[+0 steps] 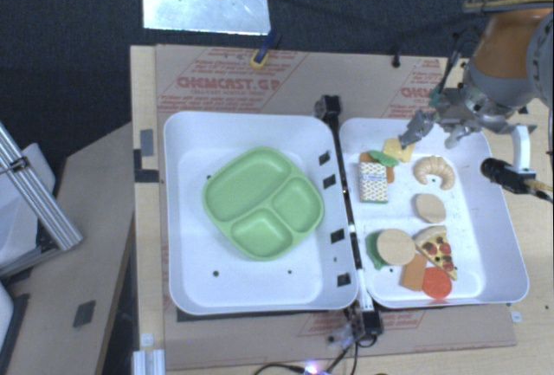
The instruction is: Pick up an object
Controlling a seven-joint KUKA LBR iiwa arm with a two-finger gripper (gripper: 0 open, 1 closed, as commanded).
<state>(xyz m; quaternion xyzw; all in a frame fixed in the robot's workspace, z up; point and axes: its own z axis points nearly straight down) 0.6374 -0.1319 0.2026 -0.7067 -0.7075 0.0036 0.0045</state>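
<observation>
Toy croissant [434, 171] is my best guess at the target. It lies in the upper part of the right bin [511, 265], just below the gripper [435, 133] and apart from its neighbours. The 2 fingers stand spread wide with nothing between them, so I read this as an approach and no grasp is made yet.

A yellow cheese wedge [396, 150] sits just beside the left finger and is the other candidate. It touches or overlaps a small printed carton [374, 184], which I judge would make it the fussier pick.

Further down the same bin lie a tan cookie [429, 208], a round sandwich [394, 247], a pizza slice [437, 247] and a red tomato piece [438, 284]. These are packed closer together near the front wall, well apart from the gripper.

The left bin [186, 278] holds a green divided plate [262, 203] lying flat, presumably there as a place to put things down. The arm comes in from the right, so the right bin is the easy reach. I cannot tell how high the fingers hang above the bin floor — descent looks like the next need, centred on 1 item so the fingers straddle it
</observation>
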